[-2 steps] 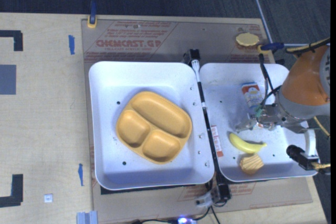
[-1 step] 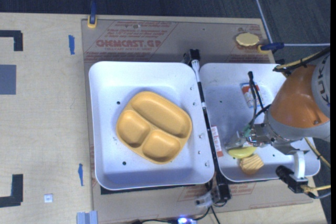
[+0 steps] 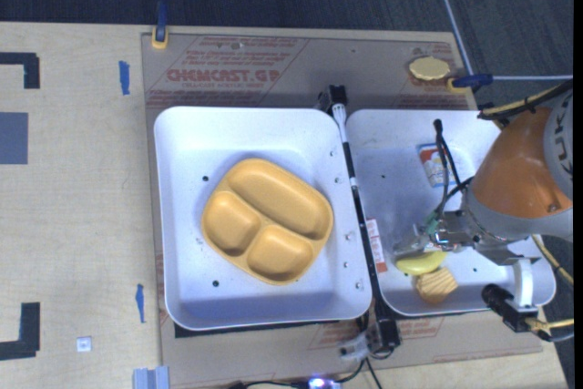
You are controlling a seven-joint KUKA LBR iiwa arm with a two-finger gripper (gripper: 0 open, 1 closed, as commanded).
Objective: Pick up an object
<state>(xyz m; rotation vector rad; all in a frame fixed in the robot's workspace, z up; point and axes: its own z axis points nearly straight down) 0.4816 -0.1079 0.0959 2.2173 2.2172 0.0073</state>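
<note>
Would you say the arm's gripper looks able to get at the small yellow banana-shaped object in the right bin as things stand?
Probably yes: the gripper hovers right beside the small yellow banana-shaped object in the right white bin, and only a tan ridged piece lies close by.

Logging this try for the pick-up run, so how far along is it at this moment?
Done: the arm has reached into the right bin, with the gripper low by the yellow object and the tan piece. In hand: nothing visibly; both still lie on the bin floor. Left: closing on one and lifting it. The yellow divided tray sits in the left bin.
</note>
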